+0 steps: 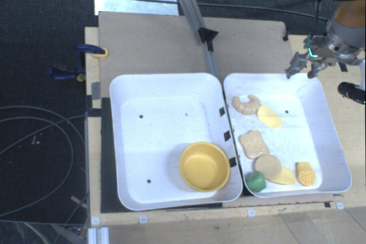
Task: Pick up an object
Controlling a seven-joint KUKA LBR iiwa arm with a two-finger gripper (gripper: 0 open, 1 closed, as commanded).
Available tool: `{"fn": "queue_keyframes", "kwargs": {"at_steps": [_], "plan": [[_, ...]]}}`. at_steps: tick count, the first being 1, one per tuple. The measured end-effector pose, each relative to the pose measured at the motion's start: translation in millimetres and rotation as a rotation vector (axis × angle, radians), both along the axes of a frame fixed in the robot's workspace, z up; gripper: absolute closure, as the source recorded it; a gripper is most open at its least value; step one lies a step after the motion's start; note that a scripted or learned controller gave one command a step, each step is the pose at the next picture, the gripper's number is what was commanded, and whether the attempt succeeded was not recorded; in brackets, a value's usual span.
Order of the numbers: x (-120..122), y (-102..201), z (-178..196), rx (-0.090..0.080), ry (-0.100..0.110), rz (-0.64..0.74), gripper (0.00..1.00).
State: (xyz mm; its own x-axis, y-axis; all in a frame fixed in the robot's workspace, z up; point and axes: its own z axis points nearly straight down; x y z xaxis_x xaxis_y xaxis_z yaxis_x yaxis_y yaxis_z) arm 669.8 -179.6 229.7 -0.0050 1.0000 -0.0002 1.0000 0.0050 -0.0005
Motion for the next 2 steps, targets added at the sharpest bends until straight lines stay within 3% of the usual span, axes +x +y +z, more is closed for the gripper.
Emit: {"fn": "queue_keyframes", "kwargs": {"at_steps": [1, 2], "plan": [[0.8, 0.0, 1.9, -0.001, -0.003, 0.000, 0.00], [1.3, -0.6, -60.1, 0.000, 0.001, -0.002, 0.00]]}}
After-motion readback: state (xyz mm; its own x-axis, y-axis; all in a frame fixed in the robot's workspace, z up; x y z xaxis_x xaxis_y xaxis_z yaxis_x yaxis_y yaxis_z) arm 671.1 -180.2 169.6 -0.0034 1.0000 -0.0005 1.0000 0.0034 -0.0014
